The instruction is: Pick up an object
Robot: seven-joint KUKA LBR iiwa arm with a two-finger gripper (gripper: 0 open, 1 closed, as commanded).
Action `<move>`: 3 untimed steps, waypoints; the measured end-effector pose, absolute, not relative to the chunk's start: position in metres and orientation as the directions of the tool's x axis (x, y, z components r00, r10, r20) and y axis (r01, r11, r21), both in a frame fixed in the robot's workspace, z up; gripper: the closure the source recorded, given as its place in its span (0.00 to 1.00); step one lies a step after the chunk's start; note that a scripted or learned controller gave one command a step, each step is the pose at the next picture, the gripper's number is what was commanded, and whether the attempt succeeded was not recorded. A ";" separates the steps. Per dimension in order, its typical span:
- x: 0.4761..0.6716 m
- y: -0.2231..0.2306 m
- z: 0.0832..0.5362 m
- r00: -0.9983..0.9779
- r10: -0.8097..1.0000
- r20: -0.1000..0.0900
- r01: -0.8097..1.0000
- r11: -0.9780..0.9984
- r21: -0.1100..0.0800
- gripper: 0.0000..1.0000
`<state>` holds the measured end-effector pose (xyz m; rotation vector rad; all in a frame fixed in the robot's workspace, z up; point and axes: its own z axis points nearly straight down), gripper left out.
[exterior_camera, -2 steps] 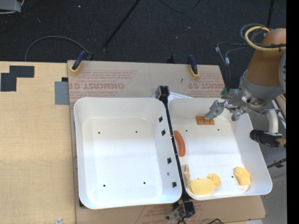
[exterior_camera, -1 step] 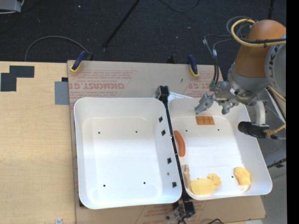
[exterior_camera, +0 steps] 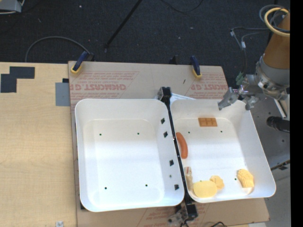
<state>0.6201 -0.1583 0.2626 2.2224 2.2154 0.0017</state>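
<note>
A robot gripper point(exterior_camera: 238, 97) hovers over the right bin's point(exterior_camera: 259, 145) far corner; its state I cannot tell. Below, an orange sausage point(exterior_camera: 182, 145) lies against the bin's left wall, probably light, smooth plastic, best pinched across its middle.

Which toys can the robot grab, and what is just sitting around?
Things to grab, all in the right bin: orange sausage, brown waffle, yellow corn, two pale yellow pieces.

Just sitting around: left bin, cardboard sheet, two clamps.
</note>
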 end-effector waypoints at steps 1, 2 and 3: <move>0.643 -0.144 0.189 0.000 1.000 0.001 1.000 0.000 -0.006 0.00; 0.641 -0.164 0.083 0.045 0.999 0.000 0.999 -0.045 -0.008 0.00; 0.644 -0.187 0.095 0.047 0.999 0.000 0.999 -0.047 0.000 0.00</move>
